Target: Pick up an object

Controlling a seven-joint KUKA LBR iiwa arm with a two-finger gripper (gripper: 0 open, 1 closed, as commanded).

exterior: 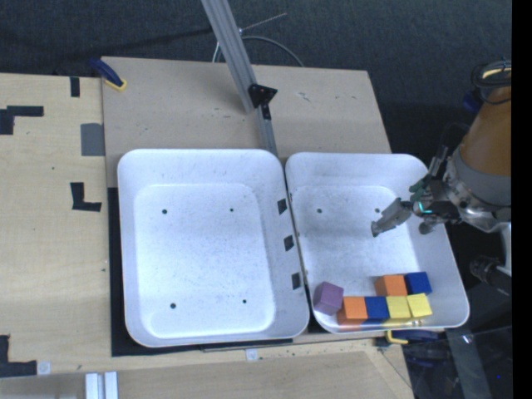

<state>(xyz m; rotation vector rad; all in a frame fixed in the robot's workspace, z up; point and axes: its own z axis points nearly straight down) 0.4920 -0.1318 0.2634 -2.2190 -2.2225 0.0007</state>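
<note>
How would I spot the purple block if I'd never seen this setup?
Find the right-hand white bin, the one the claw hangs over. Along its near edge sits a cluster of small blocks. The purple block is at the cluster's left end, slightly apart and turned askew, the only one not orange, blue or yellow.

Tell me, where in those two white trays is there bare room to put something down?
The left bin offers bare floor from wall to wall. In the right bin, the far and middle floor is bare, under the gripper. Its near edge is crowded: a purple block and orange, blue and yellow blocks cluster there.
</note>
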